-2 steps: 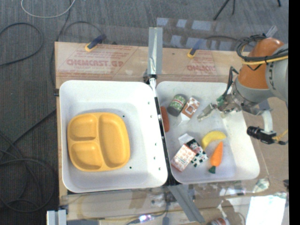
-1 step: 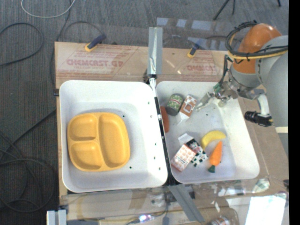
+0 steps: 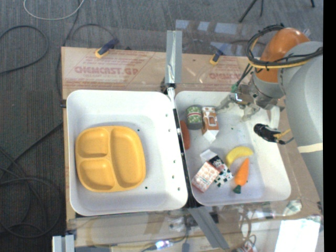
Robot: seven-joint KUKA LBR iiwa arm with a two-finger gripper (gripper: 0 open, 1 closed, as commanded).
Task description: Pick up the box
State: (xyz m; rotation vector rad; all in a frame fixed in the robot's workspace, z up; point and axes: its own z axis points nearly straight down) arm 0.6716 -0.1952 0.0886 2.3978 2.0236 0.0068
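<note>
1. Pink-and-white printed cardboard box (image 3: 205, 176) lies flat and tilted in the front-left part of the right shallow white bin (image 3: 262, 193), close to the bin's left wall and front rim.
2. Small black-and-white patterned cube (image 3: 224, 176) touches the box's right side; white paper scrap (image 3: 209, 156) just behind it.
3. Yellow plastic banana (image 3: 239, 154) and orange toy carrot with green tip (image 3: 241, 174) sit right of the cube, carrot upright-slanted, near each other.
4. Open bin floor shows to the right of the carrot and along the front rim.
5. Back-left of the same bin: green round can (image 3: 193, 116), brown-and-white small carton (image 3: 210, 118) beside it, red slim stick (image 3: 185, 134) along the left wall.
6. Gripper (image 3: 247, 103) hangs over the bin's back-right edge, well apart from the box; can't tell if it is open or closed, nothing seen in it.
7. Grey arm with orange band (image 3: 281, 46) comes in from the right.
8. Left shallow white bin (image 3: 94, 104) holds a yellow divided plastic tray (image 3: 110, 158), free floor around it.
9. Brown cardboard sheet on the tabletop (image 3: 105, 70) behind the bins.
</note>
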